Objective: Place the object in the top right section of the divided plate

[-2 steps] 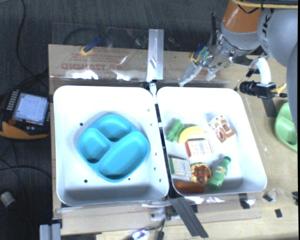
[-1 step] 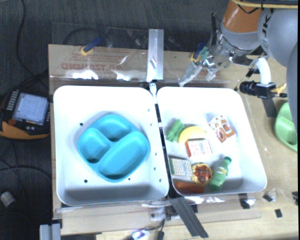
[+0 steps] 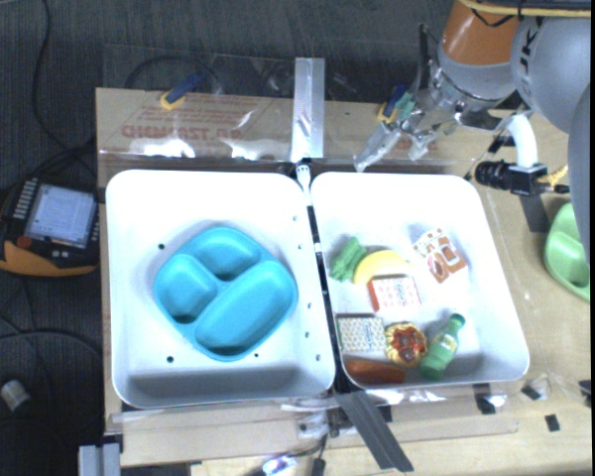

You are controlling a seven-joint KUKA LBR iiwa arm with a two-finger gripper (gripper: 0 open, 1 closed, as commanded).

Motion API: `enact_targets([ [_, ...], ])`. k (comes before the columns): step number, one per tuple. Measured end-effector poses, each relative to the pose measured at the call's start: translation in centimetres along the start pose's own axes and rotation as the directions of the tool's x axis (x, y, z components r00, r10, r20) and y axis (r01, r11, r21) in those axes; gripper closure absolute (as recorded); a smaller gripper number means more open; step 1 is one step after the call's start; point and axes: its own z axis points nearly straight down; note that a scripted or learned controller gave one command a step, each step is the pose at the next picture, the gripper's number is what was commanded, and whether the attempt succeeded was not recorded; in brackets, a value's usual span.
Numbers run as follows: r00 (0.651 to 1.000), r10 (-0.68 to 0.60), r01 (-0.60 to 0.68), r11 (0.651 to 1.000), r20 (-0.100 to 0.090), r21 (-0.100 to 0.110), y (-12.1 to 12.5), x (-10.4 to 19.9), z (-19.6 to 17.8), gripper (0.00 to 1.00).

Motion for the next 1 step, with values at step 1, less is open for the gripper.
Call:
enact_targets([
  [1, 1.000, 0.000, 0.000, 1.000, 0.000, 0.000, 0.00, 0.00, 0.00, 0.00],
])
